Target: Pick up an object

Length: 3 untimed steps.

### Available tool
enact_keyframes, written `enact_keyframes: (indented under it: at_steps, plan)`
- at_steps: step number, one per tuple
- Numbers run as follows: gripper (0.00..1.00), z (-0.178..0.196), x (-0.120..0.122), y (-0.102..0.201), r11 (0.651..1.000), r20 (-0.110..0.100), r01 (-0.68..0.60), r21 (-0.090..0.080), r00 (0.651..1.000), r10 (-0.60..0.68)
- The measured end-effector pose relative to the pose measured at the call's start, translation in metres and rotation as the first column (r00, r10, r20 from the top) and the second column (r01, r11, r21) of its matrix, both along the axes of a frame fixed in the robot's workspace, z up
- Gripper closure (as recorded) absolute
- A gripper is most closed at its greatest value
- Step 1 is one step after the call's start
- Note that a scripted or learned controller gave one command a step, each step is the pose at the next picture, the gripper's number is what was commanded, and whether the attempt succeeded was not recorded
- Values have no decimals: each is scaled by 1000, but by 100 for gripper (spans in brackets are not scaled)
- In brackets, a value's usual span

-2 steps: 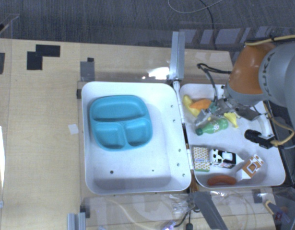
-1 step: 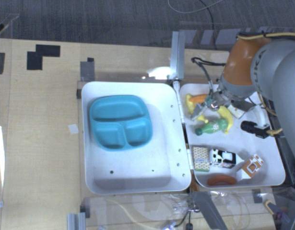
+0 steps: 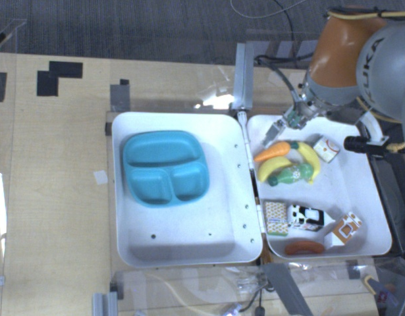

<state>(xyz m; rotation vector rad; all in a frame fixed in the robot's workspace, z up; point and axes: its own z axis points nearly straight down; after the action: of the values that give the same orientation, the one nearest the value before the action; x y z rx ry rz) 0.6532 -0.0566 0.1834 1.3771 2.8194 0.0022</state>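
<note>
You have the gripper (image 3: 276, 129) hanging over the upper-left corner of the right bin (image 3: 380, 196), at about twelve o'clock from the carrot (image 3: 272, 151). Its slim fingers (image 3: 270, 134) point down and to seven o'clock; they look nearly closed with nothing between them, though at this slant you can't be sure.

The carrot lies just below the fingertips, apart from them as far as the view lets you judge. At five o'clock from it sit two bananas (image 3: 281, 166), touching, with a green item (image 3: 298, 173) tucked against them. At three o'clock from the bananas, near the bin's right wall, you'll find a small white carton (image 3: 326, 149).

Along the bin's near edge, from nine o'clock to three o'clock: a patterned packet (image 3: 275, 216), a black-and-white toy (image 3: 306, 217), a brown-and-white box (image 3: 345, 228), and a reddish sausage-shaped piece (image 3: 304, 247) at six o'clock.

The left bin (image 3: 189, 242) holds a blue divided tray (image 3: 165, 166), lying flat toward its ten o'clock corner.
</note>
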Motion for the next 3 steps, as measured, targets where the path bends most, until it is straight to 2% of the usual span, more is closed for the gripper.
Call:
enact_keyframes:
  at_steps: [1, 2, 3]
  plan:
    - [0, 0, 0, 0, 1000, -1, 0, 0, 1000, 0]
    - [0, -1, -12, -14, 1000, -5, 17, 0, 1000, -17]
    - [0, -81, -13, -35, 1000, 19, -19, -1, 1000, 19]
